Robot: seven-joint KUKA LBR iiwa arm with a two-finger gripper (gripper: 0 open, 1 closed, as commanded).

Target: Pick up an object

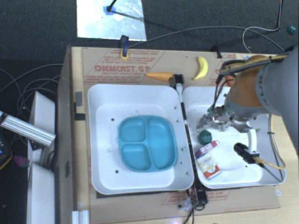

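Your gripper (209, 121) hangs low over the right bin (233, 180), close to its left wall and about midway along it. From this slant you cannot tell how the jaws stand. Just on the near side of the gripper lies a dark green ball (204, 136). Nearer still are a small red-and-white packet (207, 149) and a white carton (209, 166). All three are strung along that left wall toward the near-left corner. You have open white floor along the right half of the bin's near edge.

The left bin (105, 125) carries a blue divided plate (147, 141) in its middle, with open floor all round it. On the brown bench (117, 64), beyond the bins' far edges, a carrot (159, 76) lies by the left bin's far-right corner. A banana (202, 68) lies by the right bin's far-left corner. Dark carpet surrounds the bench.
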